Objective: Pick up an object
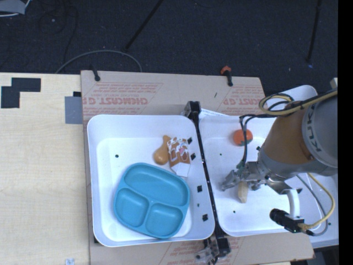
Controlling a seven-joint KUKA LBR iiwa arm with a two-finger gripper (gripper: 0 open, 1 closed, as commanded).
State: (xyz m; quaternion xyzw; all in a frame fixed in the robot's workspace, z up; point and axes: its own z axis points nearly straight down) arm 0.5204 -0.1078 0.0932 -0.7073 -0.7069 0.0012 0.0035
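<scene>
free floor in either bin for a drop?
Left bin: bare strip along its left wall, beside the blue tray; the toy crowds the divider side. Right bin: bare along the front wall, below the claw; the orange ball sits at the back.

I see a cardboard sheet point(165, 95) under the bins, a wooden bench point(38, 175) at left, and dark carpet point(165, 26) along the top.

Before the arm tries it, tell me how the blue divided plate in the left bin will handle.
The blue divided plate looks like rigid moulded plastic, so probably stiff and light. It lies flat and wide in the left bin, so a top-down pinch likely slips; its raised rim seems the best hold. It should slide, not roll.
</scene>
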